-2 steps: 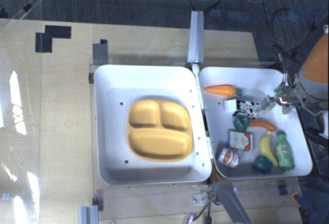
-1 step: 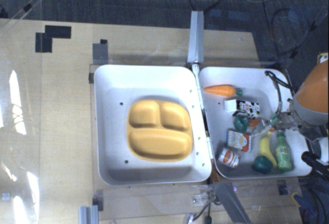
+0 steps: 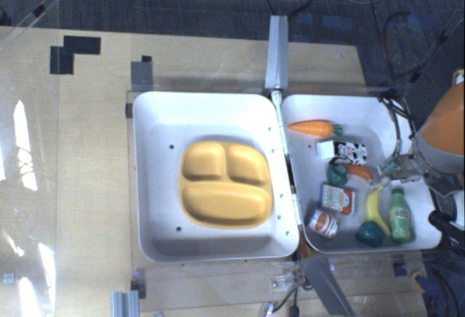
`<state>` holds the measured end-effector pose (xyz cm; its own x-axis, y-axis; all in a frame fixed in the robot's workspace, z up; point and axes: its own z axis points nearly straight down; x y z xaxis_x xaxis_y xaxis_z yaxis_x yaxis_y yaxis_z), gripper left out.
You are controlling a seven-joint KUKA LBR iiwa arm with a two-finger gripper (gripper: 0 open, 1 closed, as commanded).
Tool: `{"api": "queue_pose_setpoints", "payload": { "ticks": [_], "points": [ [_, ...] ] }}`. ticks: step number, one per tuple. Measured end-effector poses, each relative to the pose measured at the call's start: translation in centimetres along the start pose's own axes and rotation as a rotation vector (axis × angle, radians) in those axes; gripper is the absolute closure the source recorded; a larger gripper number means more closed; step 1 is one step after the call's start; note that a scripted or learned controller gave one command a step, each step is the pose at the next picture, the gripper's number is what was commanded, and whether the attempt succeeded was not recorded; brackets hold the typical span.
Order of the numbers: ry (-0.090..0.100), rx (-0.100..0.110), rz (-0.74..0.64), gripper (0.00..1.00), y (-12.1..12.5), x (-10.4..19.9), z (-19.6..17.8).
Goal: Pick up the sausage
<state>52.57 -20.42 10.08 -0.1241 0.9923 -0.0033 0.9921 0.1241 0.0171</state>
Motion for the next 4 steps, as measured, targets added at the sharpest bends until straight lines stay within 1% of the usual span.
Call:
{"api": "queue_pose_setpoints", "payload": {
  "ticks": [1, 2, 3, 4],
  "points": [
    [0.001, 0.012, 0.082, 1.00, 2.3, -0.4, 0.4],
    [0.001, 0.012, 0.083, 0.00, 2.3, -0.4, 0.4],
    [-0.001, 0.009, 0.219, 0.00, 3.4, 0.5, 1.3],
    [-0.002, 0.007, 0.300, 0.00, 3.0, 1.5, 1.3]
  ]
}}
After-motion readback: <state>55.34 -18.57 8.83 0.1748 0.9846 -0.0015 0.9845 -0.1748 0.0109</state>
